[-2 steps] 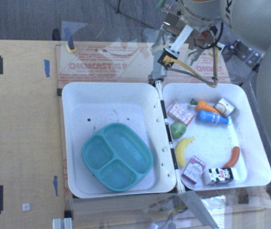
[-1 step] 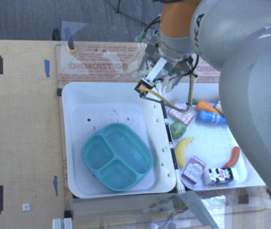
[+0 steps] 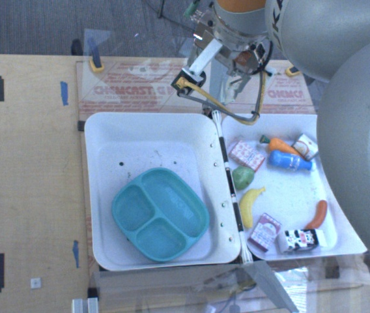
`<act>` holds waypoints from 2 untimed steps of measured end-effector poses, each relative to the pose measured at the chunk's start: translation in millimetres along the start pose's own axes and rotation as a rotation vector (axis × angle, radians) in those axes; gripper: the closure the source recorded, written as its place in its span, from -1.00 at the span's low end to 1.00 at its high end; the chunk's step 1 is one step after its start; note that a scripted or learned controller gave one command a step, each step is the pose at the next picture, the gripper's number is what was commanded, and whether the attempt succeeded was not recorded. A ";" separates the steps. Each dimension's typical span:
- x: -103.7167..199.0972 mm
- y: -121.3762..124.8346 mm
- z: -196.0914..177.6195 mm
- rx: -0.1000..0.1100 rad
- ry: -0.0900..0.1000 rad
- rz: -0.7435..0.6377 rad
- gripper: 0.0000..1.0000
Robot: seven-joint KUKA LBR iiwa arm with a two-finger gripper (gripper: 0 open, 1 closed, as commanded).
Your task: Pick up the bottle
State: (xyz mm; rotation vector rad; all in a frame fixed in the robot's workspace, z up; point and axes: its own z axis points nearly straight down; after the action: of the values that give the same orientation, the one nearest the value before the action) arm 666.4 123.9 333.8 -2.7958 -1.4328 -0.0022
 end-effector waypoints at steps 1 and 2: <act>32.0 -24.0 106.3 0.004 -0.003 0.013 -1.00; 50.6 -36.5 -7.7 0.000 0.001 -0.003 -1.00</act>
State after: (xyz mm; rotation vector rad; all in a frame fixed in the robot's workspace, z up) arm 666.4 186.3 341.5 -2.7932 -1.4367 -0.0028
